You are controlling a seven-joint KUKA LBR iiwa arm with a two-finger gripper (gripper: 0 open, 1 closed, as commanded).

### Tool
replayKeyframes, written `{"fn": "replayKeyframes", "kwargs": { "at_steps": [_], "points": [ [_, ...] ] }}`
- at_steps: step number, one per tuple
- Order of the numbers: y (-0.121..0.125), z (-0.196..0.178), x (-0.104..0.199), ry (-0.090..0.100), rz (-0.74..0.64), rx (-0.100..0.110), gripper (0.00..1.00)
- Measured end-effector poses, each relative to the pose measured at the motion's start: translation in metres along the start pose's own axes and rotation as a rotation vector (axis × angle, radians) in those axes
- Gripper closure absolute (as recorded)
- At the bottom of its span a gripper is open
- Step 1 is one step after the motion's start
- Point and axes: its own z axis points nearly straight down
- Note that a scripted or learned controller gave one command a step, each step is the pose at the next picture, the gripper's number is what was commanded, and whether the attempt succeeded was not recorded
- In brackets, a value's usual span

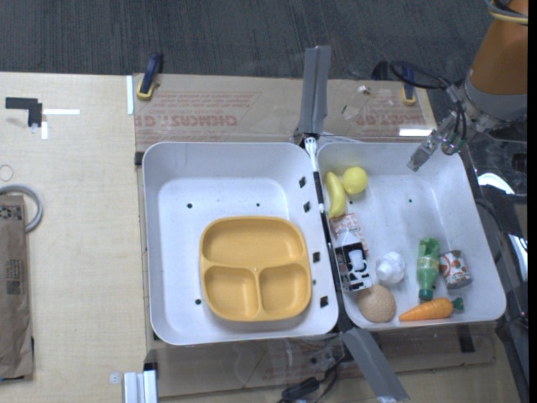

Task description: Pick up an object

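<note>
Several small things lie in the right bin (436,193), and any one of them would satisfy the task; the carrot (426,311) makes a handy landmark, lying along that bin's near wall. Just above the carrot stands a green bottle (429,265), with a small red-and-white can (454,269) touching it on the right. Left of the carrot sits a tan, egg-shaped piece (377,303), then a white crumpled ball (389,268) above that, and a black-and-white carton (353,263) against the divider. Far up and left of the carrot, a yellow banana (336,193) and a lemon (355,179) rest together.

These look like light toy foods. The carrot is probably stiff, smooth plastic, tapering and apt to slip, so I would take it across its thicker middle, fingers either side of its long axis. Its closeness to the wall leaves little room on the near side.

The end effector (436,145) hangs over the right bin's far right corner, well apart from the carrot; whether it is open or closed I cannot tell. The left bin (168,250) carries a yellow divided plate (254,269).
</note>
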Motion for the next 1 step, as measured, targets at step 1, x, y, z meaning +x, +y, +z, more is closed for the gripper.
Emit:
{"fn": "replayKeyframes", "kwargs": {
  "at_steps": [1],
  "points": [
    [-0.0228,0.0018,0.0361,-0.001,-0.123,-0.001,1.00]
  ]
}}
